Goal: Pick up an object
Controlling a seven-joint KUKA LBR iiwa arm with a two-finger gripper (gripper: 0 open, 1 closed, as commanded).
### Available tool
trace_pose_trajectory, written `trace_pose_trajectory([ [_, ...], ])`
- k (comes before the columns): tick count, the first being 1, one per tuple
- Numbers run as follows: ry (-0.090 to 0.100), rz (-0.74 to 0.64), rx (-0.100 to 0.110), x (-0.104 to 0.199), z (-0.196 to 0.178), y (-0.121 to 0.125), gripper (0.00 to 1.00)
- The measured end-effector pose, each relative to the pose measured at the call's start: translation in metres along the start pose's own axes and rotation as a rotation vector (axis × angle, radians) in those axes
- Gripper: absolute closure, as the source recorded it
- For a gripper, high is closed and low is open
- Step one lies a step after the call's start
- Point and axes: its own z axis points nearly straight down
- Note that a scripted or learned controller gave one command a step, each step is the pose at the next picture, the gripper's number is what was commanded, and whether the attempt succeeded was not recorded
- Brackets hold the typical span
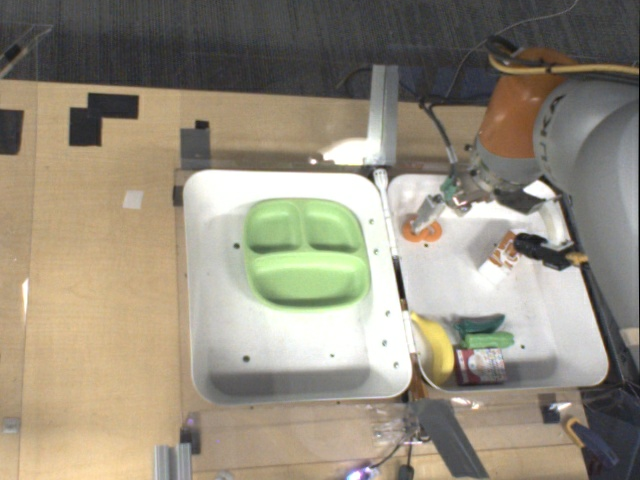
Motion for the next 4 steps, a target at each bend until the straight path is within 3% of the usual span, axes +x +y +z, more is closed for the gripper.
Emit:
trace_pose_trajectory([
  [1, -0.002, 0.123, -0.003, -0.092, -0.001, -0.039, 0.0],
  [2, -0.005, 0.144, -0.019, -0.017, 0.0, -0.025, 0.0],
  [3, -0.011, -0.014, -0.02, 0.009, -0.001, -0.008, 0.0],
  [4, 0.0, 0.084, -0.005, 0.068, -0.092, -0.022, 0.0],
])
